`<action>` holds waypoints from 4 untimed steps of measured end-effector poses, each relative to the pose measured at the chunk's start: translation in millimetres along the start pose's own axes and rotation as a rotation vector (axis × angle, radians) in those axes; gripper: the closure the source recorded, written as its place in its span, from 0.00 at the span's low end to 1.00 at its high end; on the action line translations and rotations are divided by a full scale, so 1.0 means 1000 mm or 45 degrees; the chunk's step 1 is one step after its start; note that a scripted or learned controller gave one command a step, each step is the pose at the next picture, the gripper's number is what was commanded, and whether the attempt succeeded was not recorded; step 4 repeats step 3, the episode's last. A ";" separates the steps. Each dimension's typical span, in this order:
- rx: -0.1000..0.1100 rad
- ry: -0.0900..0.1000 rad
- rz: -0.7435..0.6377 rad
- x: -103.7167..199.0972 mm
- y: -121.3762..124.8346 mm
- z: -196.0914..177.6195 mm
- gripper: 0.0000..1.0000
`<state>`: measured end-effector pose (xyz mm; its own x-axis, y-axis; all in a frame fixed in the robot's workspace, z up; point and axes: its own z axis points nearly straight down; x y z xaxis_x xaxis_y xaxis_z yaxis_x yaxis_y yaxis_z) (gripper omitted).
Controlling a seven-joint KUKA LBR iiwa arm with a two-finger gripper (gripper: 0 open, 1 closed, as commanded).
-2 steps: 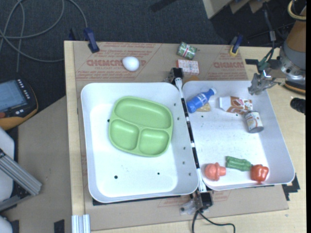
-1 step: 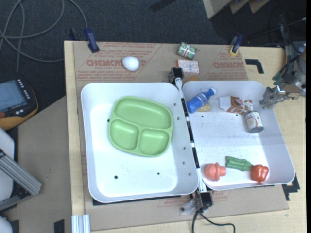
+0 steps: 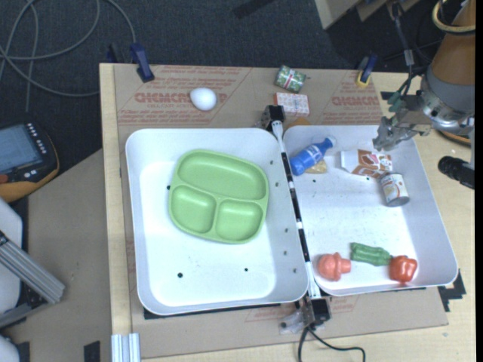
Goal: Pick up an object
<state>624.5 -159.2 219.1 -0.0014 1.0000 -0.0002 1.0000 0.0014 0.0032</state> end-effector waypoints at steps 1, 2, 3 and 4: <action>0.006 -0.001 0.002 -0.038 -0.053 -0.026 1.00; 0.006 0.001 0.003 -0.046 -0.078 -0.005 1.00; 0.000 -0.002 0.000 -0.046 -0.033 -0.008 1.00; 0.000 -0.002 0.000 -0.046 -0.033 -0.008 1.00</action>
